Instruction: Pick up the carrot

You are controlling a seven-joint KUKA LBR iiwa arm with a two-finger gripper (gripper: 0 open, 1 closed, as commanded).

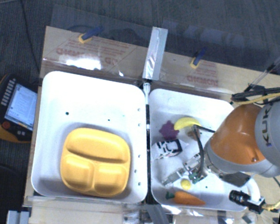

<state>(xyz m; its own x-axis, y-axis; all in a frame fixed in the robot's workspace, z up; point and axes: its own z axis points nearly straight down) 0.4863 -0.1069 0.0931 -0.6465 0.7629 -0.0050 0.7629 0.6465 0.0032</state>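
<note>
A wooden bench [56,43] on dark carpet carries two white bins. The left bin [57,101] holds a yellow compartment tray [96,161]. In the right bin [219,108], the carrot [187,198] lies near the front wall, just below the gripper [187,175]. It looks light, stiff and smooth; pinch mid-body, across its width.

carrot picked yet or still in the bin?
Still in the bin. The carrot lies flat on the floor of the right bin near its front wall, with the hand just above it, not gripping it.
</note>
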